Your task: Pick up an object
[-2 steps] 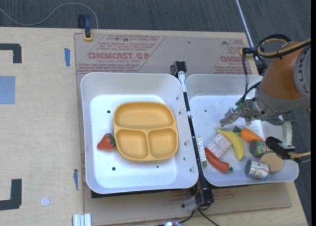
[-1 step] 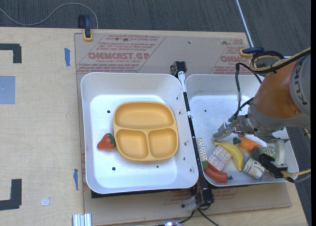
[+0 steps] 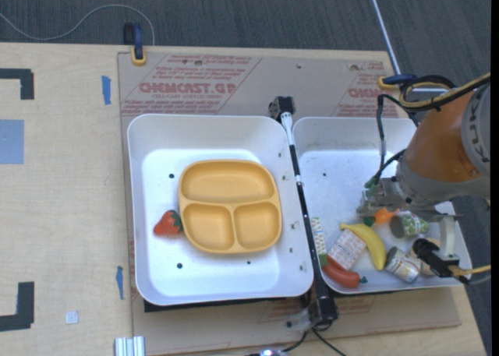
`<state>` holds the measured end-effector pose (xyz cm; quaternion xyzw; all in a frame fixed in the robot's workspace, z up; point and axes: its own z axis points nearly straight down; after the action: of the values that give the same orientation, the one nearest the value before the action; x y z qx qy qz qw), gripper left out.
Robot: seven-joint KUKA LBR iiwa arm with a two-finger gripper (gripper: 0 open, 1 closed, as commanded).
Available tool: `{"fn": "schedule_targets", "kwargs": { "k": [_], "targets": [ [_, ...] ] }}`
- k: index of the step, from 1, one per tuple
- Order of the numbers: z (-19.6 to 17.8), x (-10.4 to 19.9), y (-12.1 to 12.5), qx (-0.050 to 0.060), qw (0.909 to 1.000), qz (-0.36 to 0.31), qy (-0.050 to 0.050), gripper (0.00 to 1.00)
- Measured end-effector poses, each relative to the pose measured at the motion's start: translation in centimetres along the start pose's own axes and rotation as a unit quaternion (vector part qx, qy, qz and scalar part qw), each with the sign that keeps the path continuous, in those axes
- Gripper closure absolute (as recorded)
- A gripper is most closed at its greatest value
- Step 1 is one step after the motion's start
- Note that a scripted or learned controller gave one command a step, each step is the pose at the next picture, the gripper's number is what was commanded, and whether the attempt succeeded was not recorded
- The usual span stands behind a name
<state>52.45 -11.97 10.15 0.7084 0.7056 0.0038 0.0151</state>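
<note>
A printed cardboard sheet (image 3: 234,82) is laid on the wooden counter (image 3: 58,191); two white bins (image 3: 140,191) are set side by side upon it.

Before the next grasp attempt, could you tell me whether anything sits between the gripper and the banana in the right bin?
Nothing visible does. The gripper hangs over the right bin, and the banana lies just below-left of it, uncovered, with a small packet beside it.

Both white bins (image 3: 209,132) look like smooth plastic with a slight sheen. Yellow divided plate (image 3: 230,206): matt plastic. Banana (image 3: 369,242) and strawberry (image 3: 167,224): smooth, glossy (toy plastic, by appearance). Counter (image 3: 58,191): pale matt wood. Printed sheet (image 3: 195,82): cardboard.
</note>
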Motion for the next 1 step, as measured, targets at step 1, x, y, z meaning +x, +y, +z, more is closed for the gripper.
{"fn": "schedule_targets", "kwargs": {
  "k": [1],
  "targets": [
    [-8.48, 6.65, -0.29, 0.012, 0.9999, -0.003, 0.008, 1.00]
  ]
}}
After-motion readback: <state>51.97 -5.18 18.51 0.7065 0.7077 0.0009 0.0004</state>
